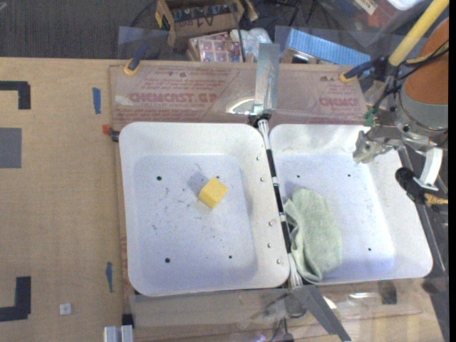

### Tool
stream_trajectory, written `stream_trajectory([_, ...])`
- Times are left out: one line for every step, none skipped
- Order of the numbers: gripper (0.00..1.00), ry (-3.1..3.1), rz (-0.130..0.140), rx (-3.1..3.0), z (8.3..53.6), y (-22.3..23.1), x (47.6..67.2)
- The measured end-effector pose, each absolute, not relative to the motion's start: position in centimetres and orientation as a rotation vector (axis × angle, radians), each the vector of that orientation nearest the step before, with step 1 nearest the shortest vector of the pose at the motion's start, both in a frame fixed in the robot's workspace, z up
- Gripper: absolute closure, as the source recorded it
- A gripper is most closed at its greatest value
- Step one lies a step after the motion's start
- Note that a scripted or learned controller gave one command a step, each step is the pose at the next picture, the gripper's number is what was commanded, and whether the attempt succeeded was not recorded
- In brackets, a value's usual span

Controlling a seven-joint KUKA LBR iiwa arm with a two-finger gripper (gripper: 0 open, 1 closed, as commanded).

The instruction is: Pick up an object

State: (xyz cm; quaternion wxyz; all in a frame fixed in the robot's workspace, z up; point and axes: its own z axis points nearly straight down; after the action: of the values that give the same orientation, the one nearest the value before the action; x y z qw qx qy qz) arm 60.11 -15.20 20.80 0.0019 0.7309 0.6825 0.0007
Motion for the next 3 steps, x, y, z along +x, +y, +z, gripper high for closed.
stream_trajectory([1.00,1.744,0.001,2.609,21.2,-19.8,62.9])
stream_trajectory([1.00,2.495,0.001,1.908,26.0,-15.2,58.1])
stream_trajectory([1.00,2.924,0.002,1.142,29.7,-13.1,51.6])
